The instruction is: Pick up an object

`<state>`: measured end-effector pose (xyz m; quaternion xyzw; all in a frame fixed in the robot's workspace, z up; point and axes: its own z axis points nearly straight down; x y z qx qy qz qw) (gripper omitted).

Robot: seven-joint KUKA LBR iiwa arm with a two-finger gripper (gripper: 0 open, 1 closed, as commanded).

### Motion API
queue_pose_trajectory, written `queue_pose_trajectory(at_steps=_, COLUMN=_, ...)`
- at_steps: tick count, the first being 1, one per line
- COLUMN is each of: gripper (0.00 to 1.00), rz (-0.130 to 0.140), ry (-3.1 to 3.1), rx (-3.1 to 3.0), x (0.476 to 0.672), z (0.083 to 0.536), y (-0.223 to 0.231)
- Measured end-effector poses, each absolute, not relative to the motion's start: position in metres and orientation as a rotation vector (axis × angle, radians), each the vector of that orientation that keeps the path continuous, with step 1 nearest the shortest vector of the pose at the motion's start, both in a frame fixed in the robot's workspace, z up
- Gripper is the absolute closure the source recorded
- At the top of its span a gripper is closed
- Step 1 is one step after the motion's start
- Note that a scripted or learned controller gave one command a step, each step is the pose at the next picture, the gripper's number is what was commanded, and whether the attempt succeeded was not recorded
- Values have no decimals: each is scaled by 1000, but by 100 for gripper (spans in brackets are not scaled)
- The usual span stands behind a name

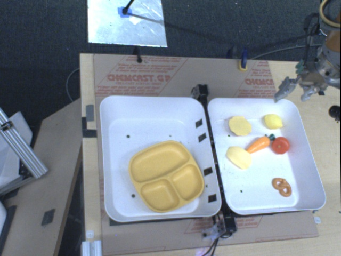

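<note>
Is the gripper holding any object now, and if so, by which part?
Nothing is held: the gripper is open above the right bin's far corner.

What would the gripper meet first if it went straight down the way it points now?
Probably the right bin's far right corner rim or the bench beside it, since the gripper hangs over that corner. The lemon lies nearest inside, but depth is unclear from this slanted view.

Bench (64, 143) under brown board (160, 76), two white bins (114, 143) side by side.
</note>
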<state>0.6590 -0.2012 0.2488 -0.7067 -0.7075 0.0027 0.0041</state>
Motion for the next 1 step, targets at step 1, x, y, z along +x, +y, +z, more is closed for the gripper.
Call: queue_pose_trajectory(at_steps=1, gripper=0, rz=-2, ry=-2228, rx=-2219, x=661, z=257, y=-200)
